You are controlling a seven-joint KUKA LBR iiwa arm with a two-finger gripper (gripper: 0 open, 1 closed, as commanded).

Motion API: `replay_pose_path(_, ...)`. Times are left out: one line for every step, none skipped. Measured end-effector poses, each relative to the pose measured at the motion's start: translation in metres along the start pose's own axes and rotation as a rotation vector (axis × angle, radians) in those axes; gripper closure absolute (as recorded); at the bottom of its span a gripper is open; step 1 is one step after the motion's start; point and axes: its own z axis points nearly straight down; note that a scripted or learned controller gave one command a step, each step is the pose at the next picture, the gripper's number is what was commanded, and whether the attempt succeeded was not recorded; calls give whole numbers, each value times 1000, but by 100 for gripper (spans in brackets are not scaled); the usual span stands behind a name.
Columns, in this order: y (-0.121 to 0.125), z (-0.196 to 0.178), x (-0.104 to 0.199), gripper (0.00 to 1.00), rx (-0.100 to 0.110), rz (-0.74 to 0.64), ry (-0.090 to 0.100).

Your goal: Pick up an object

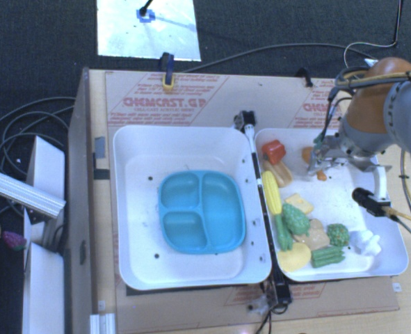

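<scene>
Jaws: the two-finger gripper (319, 164) hangs low over the far part of the right white bin (393, 252); whether the fingers stand open or closed I cannot tell, and nothing is visibly held.
Nearest object: a small orange piece (308, 154) lies just beside the gripper tip, partly hidden by it; likely the target.
Step in hand: judged as the descent onto a pick. To do it well, centre the tip over one piece and come straight down, clear of its neighbours.
Other candidates: a red block (273, 149) and a yellow corn cob (271, 192) lie by the divider; a green broccoli floret (338, 234) sits in the near clutter.
Edges: the far bin wall is close behind the gripper; a sideways slip risks contact.
Open room: bare bin floor between gripper and near clutter; the left white bin (132, 207) bears a blue divided tray (201, 210).
</scene>
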Motion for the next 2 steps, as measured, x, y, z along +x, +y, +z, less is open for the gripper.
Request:
replay_pose_path(-37, -89, 7, 100, -1, 2, -1)
replay_pose_path(31, -103, 13, 100, 1, -1, 0)
